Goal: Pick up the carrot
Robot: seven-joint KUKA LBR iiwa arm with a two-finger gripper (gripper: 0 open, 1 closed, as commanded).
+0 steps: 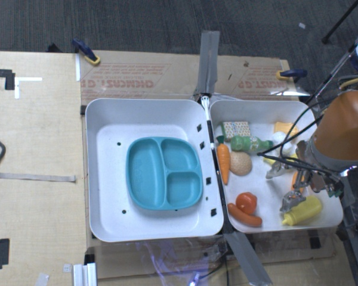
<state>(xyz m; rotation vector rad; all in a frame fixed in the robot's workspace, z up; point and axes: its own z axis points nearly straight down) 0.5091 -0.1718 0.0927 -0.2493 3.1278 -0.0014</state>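
The carrot [224,162] is seen lying in the right bin [259,111], close against that bin's left wall, its length running away from the camera with green leaves at the far end. A beige, potato-like item [241,163] is placed just beside it on the right, and a green vegetable [249,143] lies just beyond that. A tomato [246,202] and a red sausage [245,215] are found nearer the front of the same bin, with a yellow bottle-shaped item [302,211] towards the front right corner. The gripper [288,186] is held low over the right part of this bin, well apart from the carrot; whether it is open or closed cannot be told. The left bin [101,177] is occupied by a teal divided plate [164,173].
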